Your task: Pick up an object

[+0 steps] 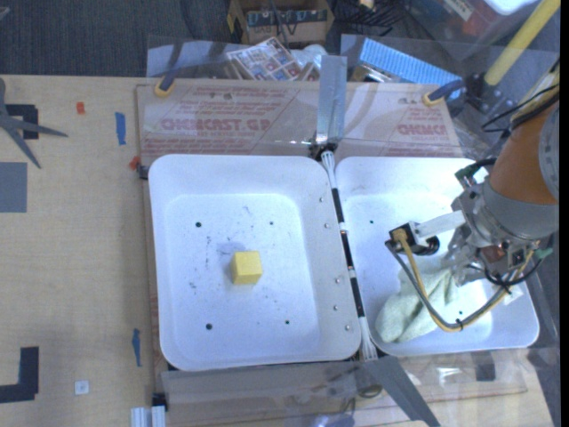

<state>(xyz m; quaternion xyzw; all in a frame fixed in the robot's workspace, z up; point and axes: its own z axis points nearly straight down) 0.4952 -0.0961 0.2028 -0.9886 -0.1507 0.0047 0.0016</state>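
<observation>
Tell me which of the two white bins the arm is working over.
The right-hand bin, the one holding the pale crumpled cloth. The arm's gripper hangs above that cloth, while the left bin holds a yellow cube.

— What carries the bins?
— A pale wooden tabletop (71, 265), with bits of blue tape (120, 128) and black marks stuck on it.
— And beyond it?
— Dark grey floor (80, 20), a cardboard box (276, 7) of cables, and clear plastic sheeting (267, 118) along the far edge.

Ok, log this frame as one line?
arm: over right bin | gripper: above pale cloth | yellow block: left bin, untouched
</observation>
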